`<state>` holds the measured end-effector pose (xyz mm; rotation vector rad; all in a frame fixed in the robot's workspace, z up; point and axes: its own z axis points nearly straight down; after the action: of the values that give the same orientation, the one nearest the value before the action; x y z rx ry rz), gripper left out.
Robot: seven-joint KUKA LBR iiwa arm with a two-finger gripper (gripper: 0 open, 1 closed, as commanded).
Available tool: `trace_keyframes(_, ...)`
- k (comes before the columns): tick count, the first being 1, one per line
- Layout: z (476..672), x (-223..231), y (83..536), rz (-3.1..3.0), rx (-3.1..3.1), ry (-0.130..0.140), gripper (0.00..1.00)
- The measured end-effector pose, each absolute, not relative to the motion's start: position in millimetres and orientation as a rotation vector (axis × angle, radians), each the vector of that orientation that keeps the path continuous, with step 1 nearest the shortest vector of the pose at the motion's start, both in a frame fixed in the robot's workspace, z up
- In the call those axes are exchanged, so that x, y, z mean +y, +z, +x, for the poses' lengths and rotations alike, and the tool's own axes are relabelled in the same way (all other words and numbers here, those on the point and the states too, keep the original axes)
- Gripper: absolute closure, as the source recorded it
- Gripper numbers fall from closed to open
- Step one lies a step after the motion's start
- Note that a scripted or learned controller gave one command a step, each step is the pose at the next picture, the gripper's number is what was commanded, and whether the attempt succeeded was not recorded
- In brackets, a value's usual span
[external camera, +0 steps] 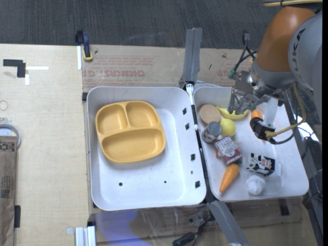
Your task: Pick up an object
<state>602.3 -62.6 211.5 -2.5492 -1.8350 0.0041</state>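
My gripper (239, 104) hangs low over the back of the right bin (292, 183), just above a yellow banana-shaped piece (230, 114). Its tip hides part of that piece. Beside it lie a tan round disc (208, 114), a yellow-green ball (228, 127) and a small grey tin (211, 132). Further forward are a red packet (227, 148), an orange carrot (229, 177), a black-and-white box (260, 164) and a white ball (254, 185). Nothing is visibly lifted.
The left bin (138, 188) holds a yellow divided plate (130, 131) at its back left. A grey divider bar (192, 55) stands behind the two bins. Cables and an orange-tipped part (256, 118) hang from the wrist over the right bin's back right.
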Motion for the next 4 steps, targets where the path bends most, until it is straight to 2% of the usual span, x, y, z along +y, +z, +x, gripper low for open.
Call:
trace_keyframes(1,620.0,-153,286,-2.463,-1.951,0.004,1.0)
trace_keyframes(2,646.8,-95,266,-2.272,-2.168,0.004,1.0)
trace_keyframes(3,585.6,-69,251,-2.742,-1.529,0.009,1.0)
trace_keyframes(4,597.3,-25,276,-2.612,-1.746,0.005,1.0)
